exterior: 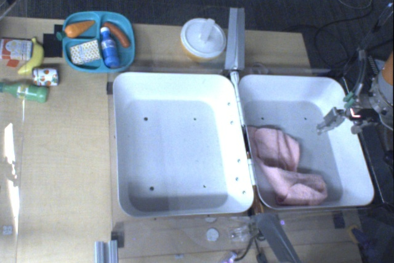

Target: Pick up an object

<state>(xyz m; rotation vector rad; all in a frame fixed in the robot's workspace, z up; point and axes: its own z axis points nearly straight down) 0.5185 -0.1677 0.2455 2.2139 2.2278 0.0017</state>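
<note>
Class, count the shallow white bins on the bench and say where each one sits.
2. The left bin is at the middle of the bench; the right bin adjoins it, with a pink cloth inside.

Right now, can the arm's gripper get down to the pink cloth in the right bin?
Probably yes. The gripper sits at the right bin by its right wall, and the pink cloth lies uncovered on the bin floor toward the left front, nothing on top of it or between them.

Single fixed camera above the surface (61,163), looking down at a slant, far enough to frame both white bins (178,86), arm (375,95) entering from the right.
</note>
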